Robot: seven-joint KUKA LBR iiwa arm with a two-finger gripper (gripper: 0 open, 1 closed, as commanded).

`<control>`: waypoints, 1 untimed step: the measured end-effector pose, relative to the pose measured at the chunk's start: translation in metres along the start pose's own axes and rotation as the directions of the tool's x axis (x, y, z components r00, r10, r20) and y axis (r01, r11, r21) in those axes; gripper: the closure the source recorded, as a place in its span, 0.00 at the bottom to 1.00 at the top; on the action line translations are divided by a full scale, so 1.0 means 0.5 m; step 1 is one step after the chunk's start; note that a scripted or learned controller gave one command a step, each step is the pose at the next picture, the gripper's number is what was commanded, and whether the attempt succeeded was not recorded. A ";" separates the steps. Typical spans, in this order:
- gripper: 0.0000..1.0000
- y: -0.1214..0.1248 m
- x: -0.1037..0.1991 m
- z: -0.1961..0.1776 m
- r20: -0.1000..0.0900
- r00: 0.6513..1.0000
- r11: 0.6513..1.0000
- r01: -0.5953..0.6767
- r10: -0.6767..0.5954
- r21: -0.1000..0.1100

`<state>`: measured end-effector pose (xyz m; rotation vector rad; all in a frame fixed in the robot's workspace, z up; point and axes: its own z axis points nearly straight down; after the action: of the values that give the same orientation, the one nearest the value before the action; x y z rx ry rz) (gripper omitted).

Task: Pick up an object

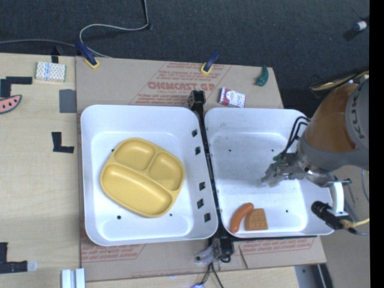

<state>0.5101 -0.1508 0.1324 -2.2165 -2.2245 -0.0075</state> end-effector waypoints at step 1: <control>1.00 0.001 0.002 -0.018 -0.002 1.000 1.000 0.001 -0.001 0.000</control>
<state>0.5106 -0.1498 0.1416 -2.2141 -2.2251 -0.0091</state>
